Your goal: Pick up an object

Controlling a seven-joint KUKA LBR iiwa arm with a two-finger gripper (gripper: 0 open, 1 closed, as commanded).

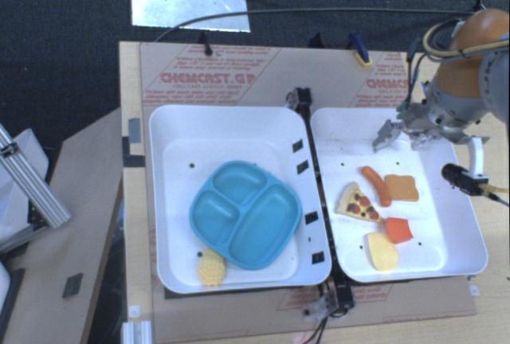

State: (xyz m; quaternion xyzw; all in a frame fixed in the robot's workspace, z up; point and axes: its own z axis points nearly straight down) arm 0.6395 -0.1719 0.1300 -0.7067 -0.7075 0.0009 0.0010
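Gripper (405,135): hung over the back of the right bin (470,255), fingers spread wide, nothing between them. Pose reads as pre-grasp, not yet lowered.
Target candidates: all clustered mid-to-front in the right bin, so any pick is short reach from the arm's side.
Sausage (376,185): laid diagonally, nearest to the gripper, touching or just beside the toast (402,188). Judged the likeliest pick; long thin shape suits a two-finger close across its width.
Pizza slice (358,204): flat, just left of the sausage. Flat profile judged hard to pinch.
Red block (399,230): in front of the toast, near the yellow piece (383,252).
Left bin (171,175): blue divided plate (245,213) tilted across the floor, corn piece (211,267) at its front edge. Well apart from the gripper.
Risk: sausage and toast crowded together; a finger could land on the toast and nudge both.
Progress: judged early, nothing lifted.
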